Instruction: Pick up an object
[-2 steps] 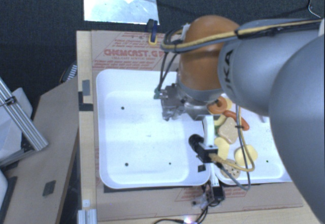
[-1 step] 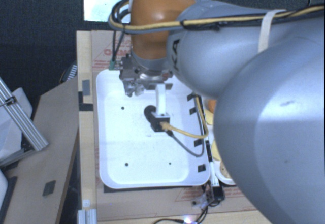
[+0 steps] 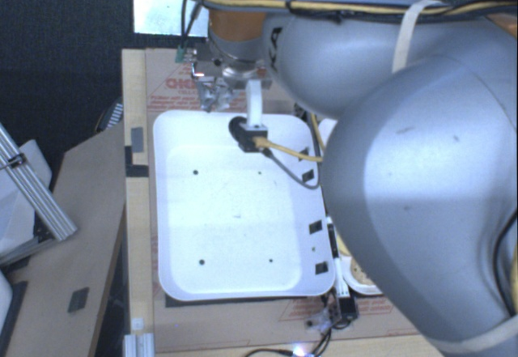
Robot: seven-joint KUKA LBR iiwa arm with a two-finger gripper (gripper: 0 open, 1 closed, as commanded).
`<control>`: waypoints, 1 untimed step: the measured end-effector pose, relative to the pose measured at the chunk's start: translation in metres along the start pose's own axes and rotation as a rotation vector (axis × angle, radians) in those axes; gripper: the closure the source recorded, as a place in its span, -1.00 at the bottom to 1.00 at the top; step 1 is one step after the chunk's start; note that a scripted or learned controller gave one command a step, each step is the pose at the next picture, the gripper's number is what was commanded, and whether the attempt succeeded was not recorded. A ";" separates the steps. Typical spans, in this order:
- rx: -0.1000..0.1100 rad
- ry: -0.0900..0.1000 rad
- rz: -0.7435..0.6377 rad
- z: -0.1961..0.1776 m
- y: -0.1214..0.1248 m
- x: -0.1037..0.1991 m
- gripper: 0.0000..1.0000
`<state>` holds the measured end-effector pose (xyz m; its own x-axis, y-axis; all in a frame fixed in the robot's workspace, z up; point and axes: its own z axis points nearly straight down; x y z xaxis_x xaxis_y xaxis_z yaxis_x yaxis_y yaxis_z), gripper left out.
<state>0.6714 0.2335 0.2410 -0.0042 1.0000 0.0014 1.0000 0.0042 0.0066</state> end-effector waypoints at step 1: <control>0.001 -0.001 -0.005 -0.011 -0.002 0.001 1.00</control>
<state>0.6696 0.2343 0.2523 -0.0096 1.0000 0.0003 0.9999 0.0096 0.0056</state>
